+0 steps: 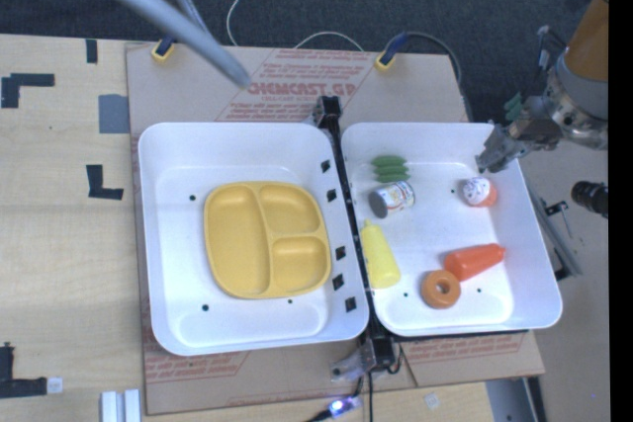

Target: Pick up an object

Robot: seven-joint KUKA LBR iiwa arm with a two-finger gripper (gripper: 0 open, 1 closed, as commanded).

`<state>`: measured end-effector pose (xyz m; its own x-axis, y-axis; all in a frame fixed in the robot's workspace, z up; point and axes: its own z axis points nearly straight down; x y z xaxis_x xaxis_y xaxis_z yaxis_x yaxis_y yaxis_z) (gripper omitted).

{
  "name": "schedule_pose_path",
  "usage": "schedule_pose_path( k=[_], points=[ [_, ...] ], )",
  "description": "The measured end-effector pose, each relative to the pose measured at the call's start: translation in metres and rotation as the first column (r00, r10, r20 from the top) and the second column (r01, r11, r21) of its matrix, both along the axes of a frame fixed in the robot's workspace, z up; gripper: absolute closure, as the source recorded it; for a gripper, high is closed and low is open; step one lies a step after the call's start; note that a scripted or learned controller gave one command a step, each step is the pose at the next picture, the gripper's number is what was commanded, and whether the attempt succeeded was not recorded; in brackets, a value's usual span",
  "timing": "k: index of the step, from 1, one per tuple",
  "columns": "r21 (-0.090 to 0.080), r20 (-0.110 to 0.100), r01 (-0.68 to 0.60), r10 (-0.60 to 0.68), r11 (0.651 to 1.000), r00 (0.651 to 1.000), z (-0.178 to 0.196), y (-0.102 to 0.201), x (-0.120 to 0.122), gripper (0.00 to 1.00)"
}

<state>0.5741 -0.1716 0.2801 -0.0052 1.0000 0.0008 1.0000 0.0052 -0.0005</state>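
The right bin (pixel 529 306) holds several small objects. A green pod (pixel 389 167) lies at the back, with a small can (pixel 393 199) on its side just in front of it. A yellow piece (pixel 379 255) rests along the divider. An orange carrot (pixel 474 260) and an orange ring (pixel 440 290) sit toward the front. A white and orange ball-like object (pixel 478 193) lies near the bin's right rim. My gripper (pixel 492 159) hangs over that rim, just above and behind this object, and nothing shows between its fingers.
The left bin (pixel 163 311) holds a yellow sectioned tray (pixel 267 239). A black divider clip (pixel 326 111) stands between the bins at the back. Cables and a grey hose cross the far top left. Bench surface lies to the left.
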Motion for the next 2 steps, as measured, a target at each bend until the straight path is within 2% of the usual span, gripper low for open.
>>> schedule_pose_path(
  k=[2],
  points=[
    [0.0,-0.001,-0.001,0.001,1.0,1.0,-0.006,0.11,0.001,1.0]
  ],
)
